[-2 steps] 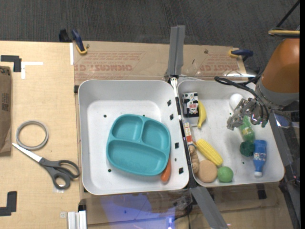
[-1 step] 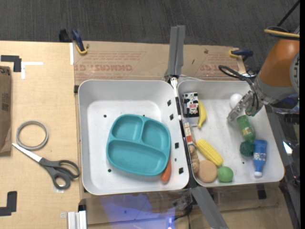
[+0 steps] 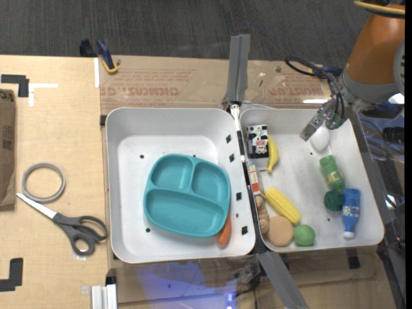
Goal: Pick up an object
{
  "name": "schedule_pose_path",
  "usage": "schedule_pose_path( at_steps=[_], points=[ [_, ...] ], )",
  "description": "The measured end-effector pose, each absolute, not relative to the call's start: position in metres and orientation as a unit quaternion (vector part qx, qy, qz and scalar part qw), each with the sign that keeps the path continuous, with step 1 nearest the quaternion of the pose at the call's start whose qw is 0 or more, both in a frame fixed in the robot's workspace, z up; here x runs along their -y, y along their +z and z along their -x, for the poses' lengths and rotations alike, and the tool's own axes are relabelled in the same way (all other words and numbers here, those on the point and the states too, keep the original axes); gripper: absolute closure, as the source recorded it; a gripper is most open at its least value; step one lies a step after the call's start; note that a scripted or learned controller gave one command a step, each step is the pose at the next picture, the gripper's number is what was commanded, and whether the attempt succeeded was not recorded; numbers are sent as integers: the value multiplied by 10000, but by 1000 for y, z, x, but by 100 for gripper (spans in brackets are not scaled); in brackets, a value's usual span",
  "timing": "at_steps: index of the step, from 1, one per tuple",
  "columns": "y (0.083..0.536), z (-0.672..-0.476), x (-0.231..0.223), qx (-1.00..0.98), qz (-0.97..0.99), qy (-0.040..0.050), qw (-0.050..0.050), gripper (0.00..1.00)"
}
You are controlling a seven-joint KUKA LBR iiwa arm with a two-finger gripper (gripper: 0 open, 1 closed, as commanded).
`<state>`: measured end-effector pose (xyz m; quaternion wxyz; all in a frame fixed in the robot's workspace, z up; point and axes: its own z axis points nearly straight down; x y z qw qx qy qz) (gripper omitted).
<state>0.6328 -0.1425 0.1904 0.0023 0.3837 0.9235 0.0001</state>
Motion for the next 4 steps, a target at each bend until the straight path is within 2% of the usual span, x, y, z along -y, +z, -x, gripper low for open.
schedule_pose_path(
  at_steps=[1, 2, 3, 4],
  points=[
    [190, -632, 143, -9234, -3838, -2, 16, 0],
    [92, -589, 183, -9027, -4302, -3, 11, 0],
    [92, -553, 200, -9060, -4234, -4, 6, 0],
    [102, -554, 200, -9059, -4235, -1, 19, 100]
  ],
)
